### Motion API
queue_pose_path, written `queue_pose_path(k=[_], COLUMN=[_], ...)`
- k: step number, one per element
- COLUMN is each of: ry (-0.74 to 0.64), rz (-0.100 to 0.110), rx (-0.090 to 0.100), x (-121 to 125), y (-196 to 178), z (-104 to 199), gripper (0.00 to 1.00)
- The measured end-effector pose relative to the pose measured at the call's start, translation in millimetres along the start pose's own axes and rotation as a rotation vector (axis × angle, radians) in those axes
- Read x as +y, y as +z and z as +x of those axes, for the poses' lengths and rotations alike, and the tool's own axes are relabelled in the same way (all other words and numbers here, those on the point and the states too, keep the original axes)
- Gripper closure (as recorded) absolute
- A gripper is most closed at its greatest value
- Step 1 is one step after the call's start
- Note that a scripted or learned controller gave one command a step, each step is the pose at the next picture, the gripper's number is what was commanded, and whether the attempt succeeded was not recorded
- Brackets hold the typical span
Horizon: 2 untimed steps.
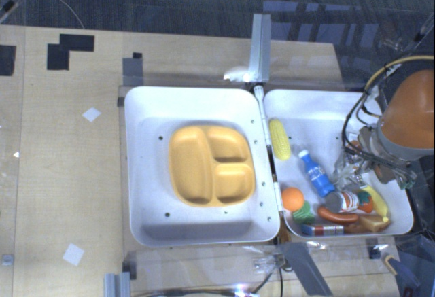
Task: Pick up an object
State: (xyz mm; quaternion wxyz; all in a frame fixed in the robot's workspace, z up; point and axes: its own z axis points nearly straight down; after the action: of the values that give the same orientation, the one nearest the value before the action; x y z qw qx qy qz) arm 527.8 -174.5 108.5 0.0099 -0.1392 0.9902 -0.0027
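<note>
My gripper (349, 182) hangs low in the right bin (319, 109), under the grey wrist and its orange band (410, 112). It is just above a small can (347, 202) with a red and white label, and to the right of a blue bottle (317, 174). A red sausage (337, 215) lies in front of the can, and a yellow banana (378, 202) lies to its right. Nothing shows as lifted.
The right bin also holds a corn cob (279, 139), an orange ball (292, 198), a green piece (306, 211), a blue and red marker (317, 229) and a brown piece (374, 223). A yellow divided tray (209, 165) lies in the left bin (146, 153). Cables (360, 112) loop beside the wrist.
</note>
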Motion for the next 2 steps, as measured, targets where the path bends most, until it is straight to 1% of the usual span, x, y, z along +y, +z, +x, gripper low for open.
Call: queue_pose_path(k=[1,2], ry=[0.167,0.5], rz=[0.001,0.0], rx=[0.005,0.008], x=[-23.2,-22.9], y=[-92.9,-151.6], z=[22.6,-22.4], gripper=[1.0,1.0])
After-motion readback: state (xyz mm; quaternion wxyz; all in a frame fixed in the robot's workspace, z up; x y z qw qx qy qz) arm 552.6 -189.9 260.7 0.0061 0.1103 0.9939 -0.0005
